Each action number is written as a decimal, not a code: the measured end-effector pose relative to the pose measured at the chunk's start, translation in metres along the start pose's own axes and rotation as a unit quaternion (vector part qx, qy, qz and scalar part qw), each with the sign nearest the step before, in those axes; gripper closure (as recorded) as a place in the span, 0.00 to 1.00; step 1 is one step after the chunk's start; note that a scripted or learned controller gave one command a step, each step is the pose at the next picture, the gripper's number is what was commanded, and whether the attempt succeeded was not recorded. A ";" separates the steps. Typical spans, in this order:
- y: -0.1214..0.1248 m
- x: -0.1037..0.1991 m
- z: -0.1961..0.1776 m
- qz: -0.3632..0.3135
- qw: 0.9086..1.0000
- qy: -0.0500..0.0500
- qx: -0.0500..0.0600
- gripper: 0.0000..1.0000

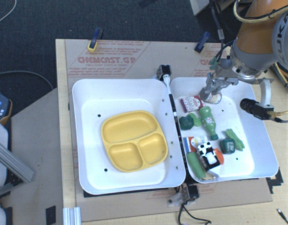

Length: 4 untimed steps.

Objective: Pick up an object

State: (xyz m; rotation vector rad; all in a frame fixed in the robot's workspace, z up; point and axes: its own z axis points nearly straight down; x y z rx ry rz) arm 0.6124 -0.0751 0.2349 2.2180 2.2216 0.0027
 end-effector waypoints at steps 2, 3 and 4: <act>0.009 -0.008 0.018 0.001 1.000 0.000 0.002 1.00; 0.001 -0.008 0.019 0.001 1.000 0.000 0.003 1.00; 0.014 -0.006 0.009 0.000 1.000 0.000 -0.001 1.00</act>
